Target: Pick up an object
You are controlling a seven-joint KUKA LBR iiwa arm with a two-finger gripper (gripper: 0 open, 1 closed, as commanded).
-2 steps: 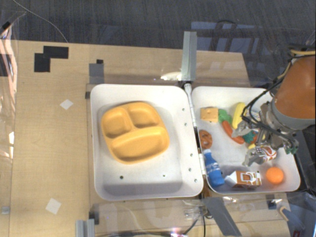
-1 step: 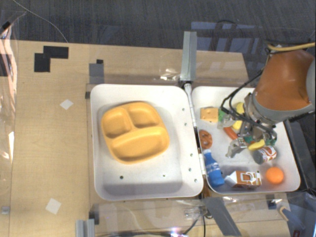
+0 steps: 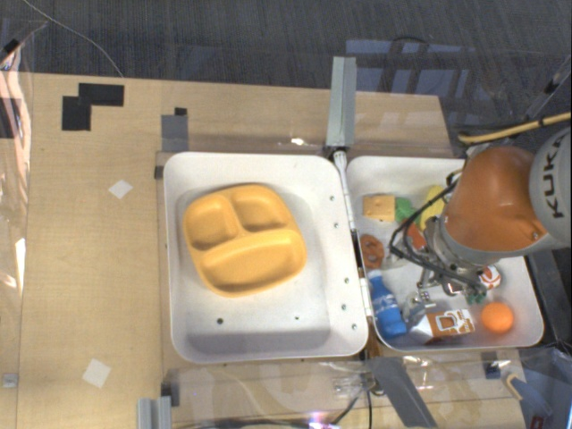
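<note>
two white bins, claw [image 3: 427, 298] low in right bin [image 3: 536, 329], spread beside blue bottle [image 3: 386, 309], orange ball [image 3: 498, 318] apart

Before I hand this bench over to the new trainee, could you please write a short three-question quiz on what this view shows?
1. True or false: the yellow tray lies in the right bin.
2. Which thing lies nearest the right bin's front right corner? A) orange ball B) blue bottle C) tan block
3. Fill in: the arm hangs over the ____ bin.

Key
1. False: it lies in the left bin.
2. A.
3. Right; the tool sits low among the things there, beside the blue bottle and a small carton.
</note>
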